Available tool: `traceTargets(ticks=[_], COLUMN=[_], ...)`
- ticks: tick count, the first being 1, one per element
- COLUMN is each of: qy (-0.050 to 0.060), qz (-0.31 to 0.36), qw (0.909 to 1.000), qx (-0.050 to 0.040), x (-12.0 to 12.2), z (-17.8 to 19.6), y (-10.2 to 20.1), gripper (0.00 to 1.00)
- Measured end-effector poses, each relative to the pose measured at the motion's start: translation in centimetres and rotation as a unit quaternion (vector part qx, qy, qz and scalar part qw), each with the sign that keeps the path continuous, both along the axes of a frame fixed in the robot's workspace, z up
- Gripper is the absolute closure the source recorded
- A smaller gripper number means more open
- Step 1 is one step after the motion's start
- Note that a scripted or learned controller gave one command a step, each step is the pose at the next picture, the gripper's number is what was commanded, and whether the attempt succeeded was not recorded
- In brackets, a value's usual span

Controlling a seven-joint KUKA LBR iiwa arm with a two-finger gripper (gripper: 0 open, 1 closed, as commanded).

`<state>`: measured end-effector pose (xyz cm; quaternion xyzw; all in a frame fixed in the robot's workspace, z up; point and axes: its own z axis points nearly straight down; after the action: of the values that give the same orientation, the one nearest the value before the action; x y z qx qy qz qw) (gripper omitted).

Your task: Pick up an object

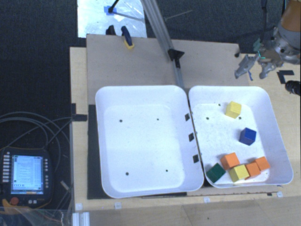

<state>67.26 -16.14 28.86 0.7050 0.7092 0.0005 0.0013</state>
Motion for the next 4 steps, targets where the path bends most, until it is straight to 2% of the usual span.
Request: traceTargets(ticks=[1,3,4], qy=[0.0,0.002,0.002], qz=[0.0,0.0,-0.002], qw=[1.0,1.0,1.0], qx=[-0.0004,0.0003,0.0001], x=[0.0,-0.9,-1.4], z=[0.0,-10.4,-16.3], y=[0.0,1.7,1.1], gripper=[0.0,0.0,0.0])
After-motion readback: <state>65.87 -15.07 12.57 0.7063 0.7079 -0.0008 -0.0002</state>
